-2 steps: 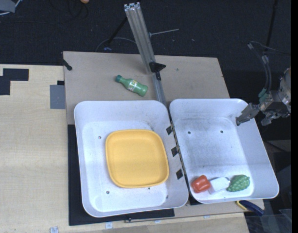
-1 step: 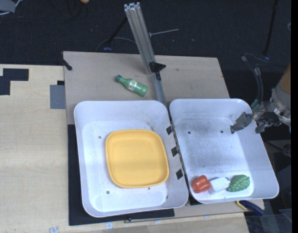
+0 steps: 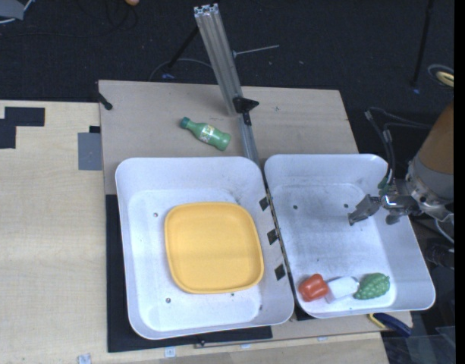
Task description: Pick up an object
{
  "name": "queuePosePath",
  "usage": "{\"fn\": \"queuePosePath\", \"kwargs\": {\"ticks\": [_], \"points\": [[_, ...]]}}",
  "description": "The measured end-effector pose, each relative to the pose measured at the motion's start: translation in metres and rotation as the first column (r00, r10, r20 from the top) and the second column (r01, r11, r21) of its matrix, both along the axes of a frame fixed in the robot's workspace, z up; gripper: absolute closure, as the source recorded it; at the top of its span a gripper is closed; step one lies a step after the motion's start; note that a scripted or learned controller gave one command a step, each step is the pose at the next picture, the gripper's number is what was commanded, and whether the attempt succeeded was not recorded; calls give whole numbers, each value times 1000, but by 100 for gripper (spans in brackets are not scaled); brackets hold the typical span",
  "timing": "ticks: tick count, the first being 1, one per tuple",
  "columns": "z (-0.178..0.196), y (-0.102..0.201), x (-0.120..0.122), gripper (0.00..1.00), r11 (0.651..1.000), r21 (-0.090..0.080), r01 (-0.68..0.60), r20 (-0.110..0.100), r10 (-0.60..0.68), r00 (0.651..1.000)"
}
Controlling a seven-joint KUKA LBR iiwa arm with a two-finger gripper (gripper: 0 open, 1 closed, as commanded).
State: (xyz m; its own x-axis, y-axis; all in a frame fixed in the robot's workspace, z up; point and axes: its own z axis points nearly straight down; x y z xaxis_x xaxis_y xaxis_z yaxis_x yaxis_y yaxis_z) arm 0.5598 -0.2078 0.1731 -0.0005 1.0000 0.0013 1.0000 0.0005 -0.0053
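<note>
- Three small objects sit together in the near corner of the right-hand bin (image 3: 414,249): a red pepper-like piece (image 3: 313,287), a white block (image 3: 341,288) just beside it, and a green bumpy piece (image 3: 371,285) touching the block's far side
- Any of these could serve as the object to pick up; none of them is lifted or held
- Gripper (image 3: 362,211) hangs over the same bin, up toward its far right part and well apart from the trio; nothing shows between its fingers
- Whether its jaws are open or closed cannot be made out; the dark tip is too small and blurred
- Judged step: the approach, with no grasp begun
- Judged next move: travel from that spot toward the bin's near corner, centre over one piece, then descend; the three crowd each other and the bin wall, so a clean grip calls for care
- Left of that bin, a second bin (image 3: 133,203) carries a yellow plate (image 3: 213,246)
- Beyond the left bin, on the bench, lies a green bottle (image 3: 205,133) on its side
</note>
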Motion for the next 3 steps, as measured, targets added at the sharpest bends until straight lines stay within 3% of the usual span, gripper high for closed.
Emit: {"fn": "queuePosePath", "kwargs": {"ticks": [1, 2, 3], "points": [[-43, 0, -3, 0, 1000, 0, 0, 1, 0, 1000], [-31, -2, -3, 100, 1000, -1, 2, 5, -2, 1000], [20, -3, 7, 100, 1000, -3, 1, 9, -1, 1000]]}}
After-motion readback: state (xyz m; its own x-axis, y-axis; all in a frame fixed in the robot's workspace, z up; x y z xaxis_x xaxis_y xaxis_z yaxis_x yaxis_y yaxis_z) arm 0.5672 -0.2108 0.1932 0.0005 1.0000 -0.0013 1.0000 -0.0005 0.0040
